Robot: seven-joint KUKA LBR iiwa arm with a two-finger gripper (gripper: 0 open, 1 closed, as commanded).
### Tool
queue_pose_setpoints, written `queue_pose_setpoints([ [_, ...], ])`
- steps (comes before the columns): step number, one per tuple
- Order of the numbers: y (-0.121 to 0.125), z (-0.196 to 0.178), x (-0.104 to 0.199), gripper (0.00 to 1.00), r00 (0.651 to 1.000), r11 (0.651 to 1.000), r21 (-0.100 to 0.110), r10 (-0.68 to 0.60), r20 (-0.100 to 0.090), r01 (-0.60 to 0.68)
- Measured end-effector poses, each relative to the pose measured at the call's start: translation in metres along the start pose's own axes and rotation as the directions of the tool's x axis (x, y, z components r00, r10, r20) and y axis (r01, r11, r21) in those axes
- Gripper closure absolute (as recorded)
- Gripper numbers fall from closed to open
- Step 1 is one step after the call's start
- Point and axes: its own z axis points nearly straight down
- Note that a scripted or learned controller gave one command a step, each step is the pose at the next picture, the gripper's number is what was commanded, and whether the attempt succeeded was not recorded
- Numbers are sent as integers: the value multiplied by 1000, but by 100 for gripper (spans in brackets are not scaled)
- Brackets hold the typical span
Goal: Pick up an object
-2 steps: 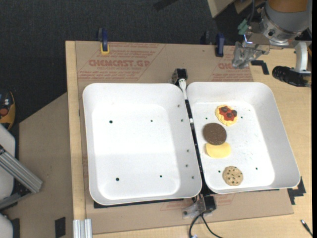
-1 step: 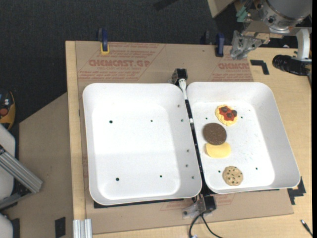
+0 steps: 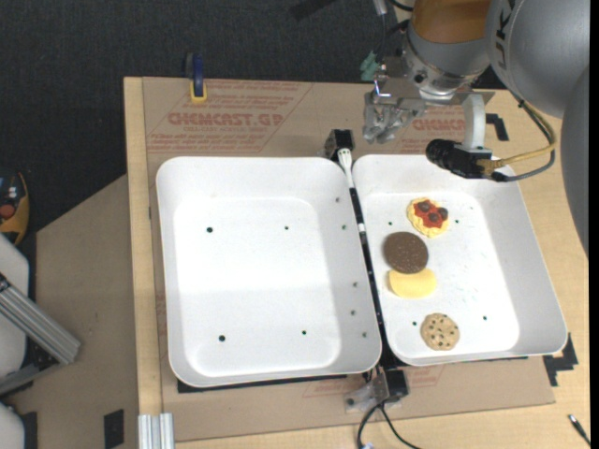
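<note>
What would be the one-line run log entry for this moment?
tool: above right white bin far rim | holding: nothing seen | bin: four toy foods, including dark brown round cookie

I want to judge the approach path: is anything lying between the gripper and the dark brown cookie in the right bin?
Nothing visible blocks it. The gripper hangs above the right bin's far rim; the dark brown cookie lies nearer, top uncovered. A yellow piece touches its near edge, and a red-topped piece lies just beyond it.

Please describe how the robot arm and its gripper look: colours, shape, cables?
The arm is rounded, grey, with an orange band above the wrist. The gripper is small, metallic grey. A black part with a yellow cable hangs beside it.
</note>
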Motion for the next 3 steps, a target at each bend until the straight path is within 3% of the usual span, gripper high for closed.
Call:
queue_pose_setpoints([
  [1, 1, -45, -36, 100, 1000, 1000, -15, 11, 5, -11],
  [2, -27, 2, 78, 100, 1000, 1000, -1, -3, -1, 3],
  [3, 3, -53, 69, 100, 1000, 1000, -16, 7, 3, -7],
])
